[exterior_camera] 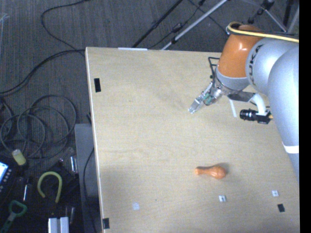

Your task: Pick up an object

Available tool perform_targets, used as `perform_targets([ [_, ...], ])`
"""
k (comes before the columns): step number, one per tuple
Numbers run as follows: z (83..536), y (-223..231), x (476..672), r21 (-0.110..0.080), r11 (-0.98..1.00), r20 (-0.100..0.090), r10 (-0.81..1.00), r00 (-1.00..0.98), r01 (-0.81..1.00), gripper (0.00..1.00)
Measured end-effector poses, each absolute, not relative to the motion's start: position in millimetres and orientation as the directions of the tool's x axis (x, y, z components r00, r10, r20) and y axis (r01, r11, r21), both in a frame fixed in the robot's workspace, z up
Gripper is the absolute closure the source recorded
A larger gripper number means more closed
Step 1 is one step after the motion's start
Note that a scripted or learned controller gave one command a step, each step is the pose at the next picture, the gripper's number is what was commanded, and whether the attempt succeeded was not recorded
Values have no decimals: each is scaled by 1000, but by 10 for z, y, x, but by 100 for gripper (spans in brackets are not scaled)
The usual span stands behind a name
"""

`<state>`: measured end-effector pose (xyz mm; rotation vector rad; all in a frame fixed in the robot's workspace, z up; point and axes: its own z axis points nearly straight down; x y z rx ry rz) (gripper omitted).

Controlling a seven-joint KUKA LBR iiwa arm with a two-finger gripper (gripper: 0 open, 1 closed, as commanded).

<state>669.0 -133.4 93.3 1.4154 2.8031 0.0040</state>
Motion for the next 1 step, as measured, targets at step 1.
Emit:
perform_targets([
  [1, 1839, -730, 6687, 1, 514, 0, 858, -514, 858, 100],
])
